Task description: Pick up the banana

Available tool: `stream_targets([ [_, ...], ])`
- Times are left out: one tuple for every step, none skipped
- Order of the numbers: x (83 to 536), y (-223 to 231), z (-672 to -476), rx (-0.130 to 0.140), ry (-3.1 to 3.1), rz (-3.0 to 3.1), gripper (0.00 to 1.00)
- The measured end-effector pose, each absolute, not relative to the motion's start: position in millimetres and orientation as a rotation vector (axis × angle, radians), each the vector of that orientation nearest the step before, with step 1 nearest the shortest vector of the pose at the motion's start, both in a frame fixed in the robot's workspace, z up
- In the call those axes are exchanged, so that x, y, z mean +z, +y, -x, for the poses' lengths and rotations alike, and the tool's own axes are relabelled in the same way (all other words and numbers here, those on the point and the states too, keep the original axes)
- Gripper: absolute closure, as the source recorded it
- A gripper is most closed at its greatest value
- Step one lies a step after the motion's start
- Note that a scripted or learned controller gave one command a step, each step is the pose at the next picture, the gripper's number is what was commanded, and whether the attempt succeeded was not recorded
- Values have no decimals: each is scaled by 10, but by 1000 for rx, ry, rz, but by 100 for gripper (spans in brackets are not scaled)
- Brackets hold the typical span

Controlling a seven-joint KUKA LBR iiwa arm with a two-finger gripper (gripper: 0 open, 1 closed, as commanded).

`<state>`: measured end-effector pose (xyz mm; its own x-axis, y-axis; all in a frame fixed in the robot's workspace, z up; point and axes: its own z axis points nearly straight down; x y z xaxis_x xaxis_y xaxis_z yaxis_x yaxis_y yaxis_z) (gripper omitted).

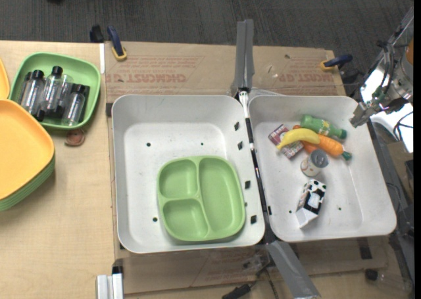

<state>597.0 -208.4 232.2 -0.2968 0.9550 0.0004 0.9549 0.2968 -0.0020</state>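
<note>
Jaws first: whether they stand wide or narrow I cannot tell, since the gripper [364, 114] appears as a small grey tip against bright glare at the upper right corner of the right bin [385, 199]. Nothing can be seen between them. The tip hangs over the bin's rim, apart from everything inside, which I judge to be a waiting or approach position, not a grasp.

Just inward from it lies a loose cluster. A green bottle [322, 125] lies nearest the gripper, with an orange carrot [327, 146] just below it. The banana [297, 138] lies flat to their left, its right end touching or nearly touching the carrot, its left end over a small red packet [279, 134]. A round grey lid [319, 158] sits just beneath the carrot. Such crowding probably leaves the curved middle of the banana as the freest place to grip.

Further down the bin, a black-and-white carton [312, 200] lies well apart from the cluster.

Across the divider, the left bin [131, 160] holds a green divided plate [200, 197]. Beyond, on the tabletop [72, 225], a green tray [89, 74] holds small bottles beside stacked yellow plates [20, 153], away from the job.
</note>
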Motion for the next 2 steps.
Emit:
stream_targets([
  [2536, -2228, -6009, 1, -2273, 2170, 100],
  [1072, -2223, -5812, 2, -2242, 2199, 100],
])
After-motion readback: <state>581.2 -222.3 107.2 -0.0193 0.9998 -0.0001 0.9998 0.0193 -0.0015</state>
